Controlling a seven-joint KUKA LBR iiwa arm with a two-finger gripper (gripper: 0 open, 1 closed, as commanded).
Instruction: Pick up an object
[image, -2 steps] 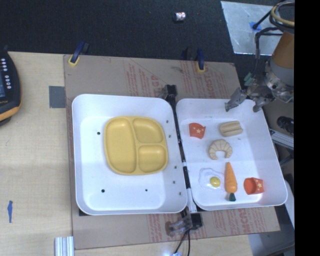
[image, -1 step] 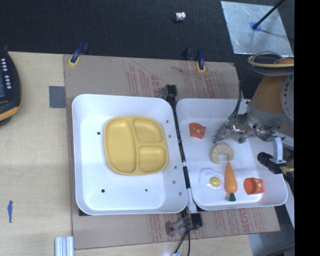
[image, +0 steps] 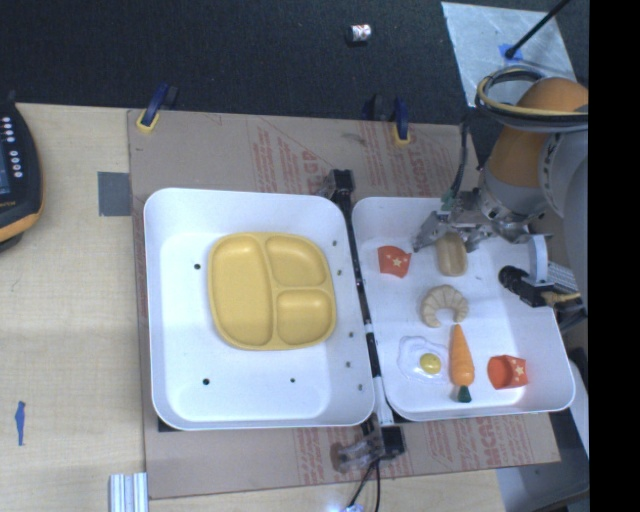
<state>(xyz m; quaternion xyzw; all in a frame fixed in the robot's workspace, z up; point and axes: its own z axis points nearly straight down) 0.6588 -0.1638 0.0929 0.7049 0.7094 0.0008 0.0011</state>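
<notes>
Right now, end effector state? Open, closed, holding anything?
End effector: fingers spread open around the tan bread piece in the right bin, not lifted; a firm hold cannot be told.

We see glossy white plastic bins (image: 170, 400), a smooth matt yellow plastic tray (image: 270, 290), and brown cardboard (image: 250, 150) over the pale wood-grain bench (image: 70, 330).

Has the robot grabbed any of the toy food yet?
Not yet, it looks like. The gripper is down at the far end of the right bin, right over a tan piece, but I can't tell if it has it. The croissant, egg and carrot lie untouched.
</notes>
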